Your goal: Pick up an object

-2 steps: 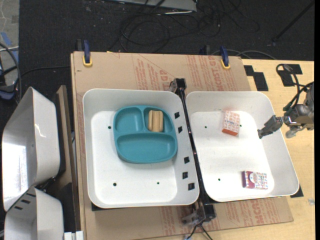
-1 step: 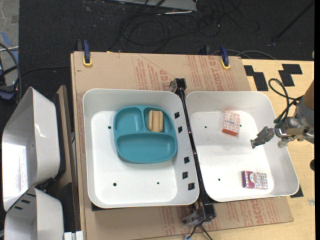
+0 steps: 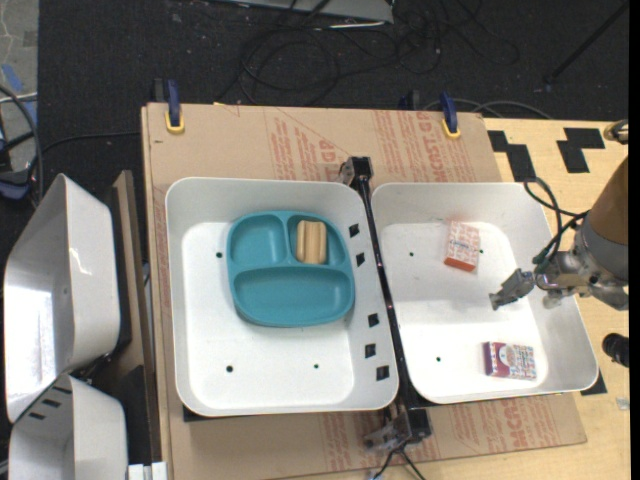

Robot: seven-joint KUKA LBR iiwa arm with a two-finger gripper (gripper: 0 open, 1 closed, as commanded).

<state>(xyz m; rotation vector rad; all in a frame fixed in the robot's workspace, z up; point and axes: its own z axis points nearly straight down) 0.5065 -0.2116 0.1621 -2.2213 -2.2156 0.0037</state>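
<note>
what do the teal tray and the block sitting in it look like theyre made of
The teal tray looks like moulded plastic: one even colour, soft sheen, rounded compartment walls. The block in its upper right compartment looks like unpainted wood, tan with faint lengthwise streaks, matte; the view is too coarse to be certain.

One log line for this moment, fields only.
gripper: over right bin, nothing held | small packet: behind it | purple packet: front | teal tray: left bin, holds wooden block
</note>
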